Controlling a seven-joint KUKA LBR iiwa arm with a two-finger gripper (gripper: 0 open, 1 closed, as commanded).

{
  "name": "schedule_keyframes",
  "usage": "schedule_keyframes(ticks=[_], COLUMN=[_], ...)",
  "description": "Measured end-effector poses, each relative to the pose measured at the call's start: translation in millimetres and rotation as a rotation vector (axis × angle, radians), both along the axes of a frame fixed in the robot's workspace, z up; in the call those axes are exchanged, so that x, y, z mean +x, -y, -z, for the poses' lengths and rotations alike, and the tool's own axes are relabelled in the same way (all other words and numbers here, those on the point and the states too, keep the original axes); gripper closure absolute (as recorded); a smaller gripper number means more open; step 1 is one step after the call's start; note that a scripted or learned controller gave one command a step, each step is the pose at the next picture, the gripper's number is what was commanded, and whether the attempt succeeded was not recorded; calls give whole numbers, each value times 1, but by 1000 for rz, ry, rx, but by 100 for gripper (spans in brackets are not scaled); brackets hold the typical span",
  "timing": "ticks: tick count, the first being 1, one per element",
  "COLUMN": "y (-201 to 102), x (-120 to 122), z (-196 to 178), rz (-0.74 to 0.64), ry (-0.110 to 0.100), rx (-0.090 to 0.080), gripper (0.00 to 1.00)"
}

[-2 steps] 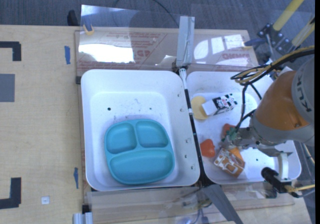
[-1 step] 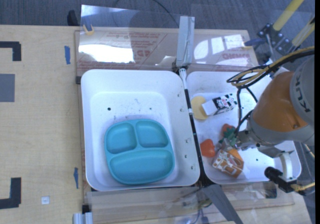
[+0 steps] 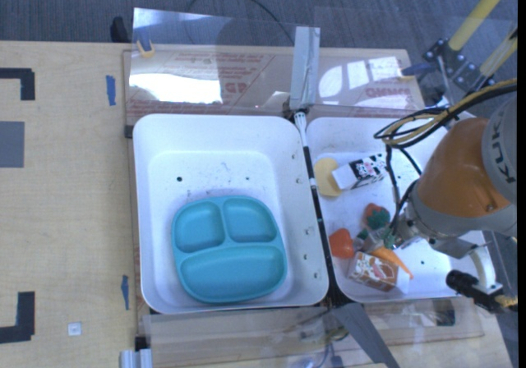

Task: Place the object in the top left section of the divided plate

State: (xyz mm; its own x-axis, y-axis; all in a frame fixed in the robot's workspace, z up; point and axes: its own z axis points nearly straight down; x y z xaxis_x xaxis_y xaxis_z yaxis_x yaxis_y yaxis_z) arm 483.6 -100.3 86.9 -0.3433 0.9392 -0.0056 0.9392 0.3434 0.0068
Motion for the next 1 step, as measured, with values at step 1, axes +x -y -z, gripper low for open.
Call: schedule_keyframes(ticks=[1], y=[-3], x=[0], z=[0], rz=[168], ry=[1], rx=[6], gripper=[100])
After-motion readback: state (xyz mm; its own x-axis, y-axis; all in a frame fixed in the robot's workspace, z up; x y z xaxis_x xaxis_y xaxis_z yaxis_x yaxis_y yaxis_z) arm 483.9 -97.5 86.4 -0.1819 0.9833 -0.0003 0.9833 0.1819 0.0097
